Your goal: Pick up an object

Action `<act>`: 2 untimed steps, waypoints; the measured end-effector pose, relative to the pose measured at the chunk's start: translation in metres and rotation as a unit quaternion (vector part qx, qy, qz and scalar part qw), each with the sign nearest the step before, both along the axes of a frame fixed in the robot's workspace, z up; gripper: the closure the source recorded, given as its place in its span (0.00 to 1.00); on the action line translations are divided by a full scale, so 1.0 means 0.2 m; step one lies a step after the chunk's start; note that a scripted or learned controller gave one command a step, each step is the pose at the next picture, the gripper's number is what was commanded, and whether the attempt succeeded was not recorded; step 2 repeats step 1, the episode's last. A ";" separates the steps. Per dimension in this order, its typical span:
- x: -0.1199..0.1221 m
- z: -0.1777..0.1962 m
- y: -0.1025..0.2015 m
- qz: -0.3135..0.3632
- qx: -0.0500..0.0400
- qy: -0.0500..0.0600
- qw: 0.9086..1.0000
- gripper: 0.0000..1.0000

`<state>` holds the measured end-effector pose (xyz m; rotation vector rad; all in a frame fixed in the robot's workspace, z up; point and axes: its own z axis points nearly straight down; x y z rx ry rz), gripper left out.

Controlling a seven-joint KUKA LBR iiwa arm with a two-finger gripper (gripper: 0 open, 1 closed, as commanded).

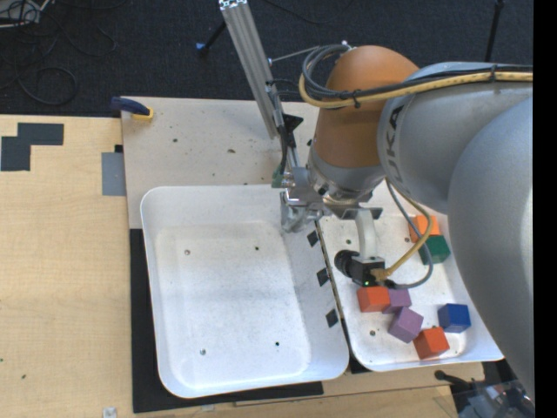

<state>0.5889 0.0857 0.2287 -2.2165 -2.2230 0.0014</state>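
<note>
Pincer (298, 205), mine: low over the rim where the bins meet; open or closed, I cannot tell.
Nearby: orange block (374, 300), purple block (406, 324), blue block (453, 316), all lying in the right bin (383, 348).
Pick-up: seemingly not yet made.

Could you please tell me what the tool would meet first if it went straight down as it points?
Probably the left bin by its right wall: the tool hangs there. The cubes lie aside in the right bin. Depth is unclear, so it might strike the rim.
</note>
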 end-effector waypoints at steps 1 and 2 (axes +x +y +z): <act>0.00 0.00 0.00 0.001 -0.001 0.001 1.000 0.00; 0.00 0.00 0.00 0.001 -0.001 0.001 1.000 0.00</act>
